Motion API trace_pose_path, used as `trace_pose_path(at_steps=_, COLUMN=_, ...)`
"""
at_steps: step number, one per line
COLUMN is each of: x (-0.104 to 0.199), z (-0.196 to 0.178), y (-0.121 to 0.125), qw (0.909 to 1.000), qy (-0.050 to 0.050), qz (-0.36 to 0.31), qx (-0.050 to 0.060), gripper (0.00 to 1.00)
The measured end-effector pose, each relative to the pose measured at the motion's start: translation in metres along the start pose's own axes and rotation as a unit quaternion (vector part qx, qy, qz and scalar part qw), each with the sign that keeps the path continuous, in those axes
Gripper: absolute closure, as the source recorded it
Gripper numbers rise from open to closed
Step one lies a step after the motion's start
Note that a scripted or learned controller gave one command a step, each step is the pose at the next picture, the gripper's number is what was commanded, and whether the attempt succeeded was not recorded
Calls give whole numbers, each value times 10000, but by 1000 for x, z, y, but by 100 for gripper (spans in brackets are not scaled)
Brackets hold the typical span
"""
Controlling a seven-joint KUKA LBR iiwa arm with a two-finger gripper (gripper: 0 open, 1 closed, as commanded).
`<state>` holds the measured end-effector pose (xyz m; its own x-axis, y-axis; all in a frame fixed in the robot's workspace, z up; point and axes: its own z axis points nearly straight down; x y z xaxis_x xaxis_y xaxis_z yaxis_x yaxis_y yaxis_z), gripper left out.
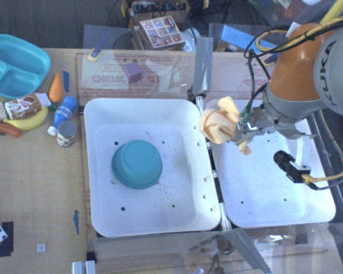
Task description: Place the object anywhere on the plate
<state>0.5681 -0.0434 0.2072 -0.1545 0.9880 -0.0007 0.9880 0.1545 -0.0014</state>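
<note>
The grey robot arm with the orange band comes in from the right. It bends down over the far left corner of the right shallow white bin. Its two-finger gripper points to the left, just past the edge where the two bins meet. I cannot tell if the gripper is open or squeezed shut.

The soft, lumpy, pale yellow and tan object is right beside the gripper, on its left side. It sits over the line between the bins, at the far end. I cannot tell if it is held up or resting on the rims.

The round teal plate lies in the left shallow white bin, near the middle and a bit to the left. It is well apart from the yellow object. White floor shows all around the plate, and between the plate and the bin's right rim.

Most of the right bin's floor is bare on the near side.
</note>
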Motion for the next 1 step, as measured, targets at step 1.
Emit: trace_pose_path(at_steps=1, x=89, z=-22, y=4, qw=10000, qy=1, qz=-31, qx=-10, gripper=100)
